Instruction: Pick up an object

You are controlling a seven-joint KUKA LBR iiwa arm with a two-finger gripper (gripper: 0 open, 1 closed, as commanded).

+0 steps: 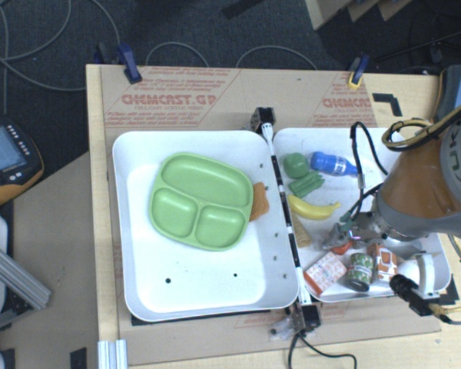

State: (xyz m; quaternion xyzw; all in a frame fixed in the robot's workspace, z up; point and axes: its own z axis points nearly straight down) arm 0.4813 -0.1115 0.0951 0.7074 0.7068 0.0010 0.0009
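The gripper (346, 235) sits low in the right bin (320, 138), near its front edge; whether it grips anything cannot be told. Just beside it lie a can (361, 270), a carton (325, 271) and a banana (313, 207). Nothing looks lifted yet, so the pick seems undone.

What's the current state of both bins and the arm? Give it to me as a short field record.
left bin: green divided plate, orange-brown item at its right edge
right bin: yellow banana, green toy, blue bottle, dark-lidded jar, red-and-white packet
arm: low over the right bin
gripper: just right of the banana, nothing seen between its fingers
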